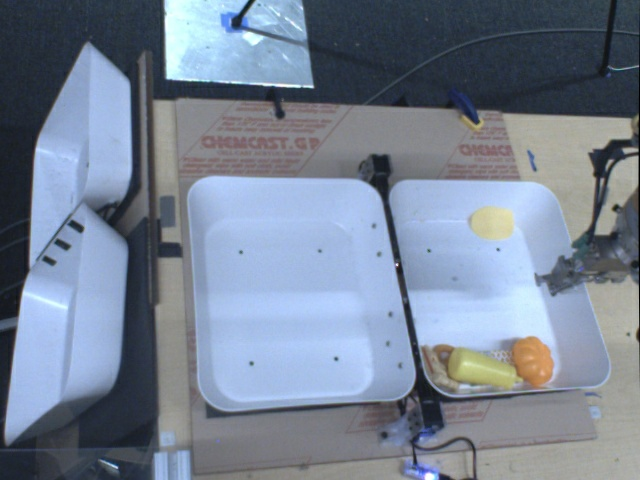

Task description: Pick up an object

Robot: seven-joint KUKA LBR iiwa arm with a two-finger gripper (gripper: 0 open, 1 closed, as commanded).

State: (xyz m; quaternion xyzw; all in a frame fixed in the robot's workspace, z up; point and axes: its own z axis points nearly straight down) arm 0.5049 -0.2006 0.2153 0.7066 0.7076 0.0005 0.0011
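Note:
The right bin (pixel 570 318) holds a pale yellow round piece (pixel 492 222) near its far wall. Along its front wall lie a yellow cylinder-shaped object (pixel 481 367), an orange pumpkin-like object (pixel 533 360) and a small pretzel-like piece (pixel 437 356), close together. My gripper (pixel 553 280) sits at the right rim of this bin, low, about level with the bin's middle, apart from all the objects. I see nothing between its tips.
The left bin (pixel 290 288) stands beside the right one, with a black clamp (pixel 378 168) where they meet at the back. Two spare white bins (pixel 75 238) lean at the far left. A metal plate (pixel 238 28) lies behind the bench.

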